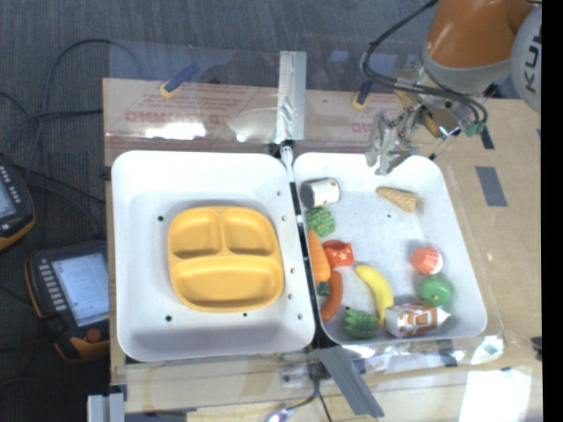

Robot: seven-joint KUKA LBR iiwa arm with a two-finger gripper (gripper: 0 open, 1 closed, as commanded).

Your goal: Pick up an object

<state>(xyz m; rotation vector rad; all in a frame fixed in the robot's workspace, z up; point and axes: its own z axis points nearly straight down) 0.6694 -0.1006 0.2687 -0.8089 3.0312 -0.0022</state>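
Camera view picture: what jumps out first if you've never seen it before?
The big yellow divided plate alone in the left bin grabs the eye first. Next come the bright toy foods crowding the right bin, like the banana and orange carrot. Above that bin's far edge hangs the gripper under the arm's orange band.

My arm (479, 20) runs off the top right corner; my fingers (391, 148) at the right bin's (457, 227) far edge blur together.
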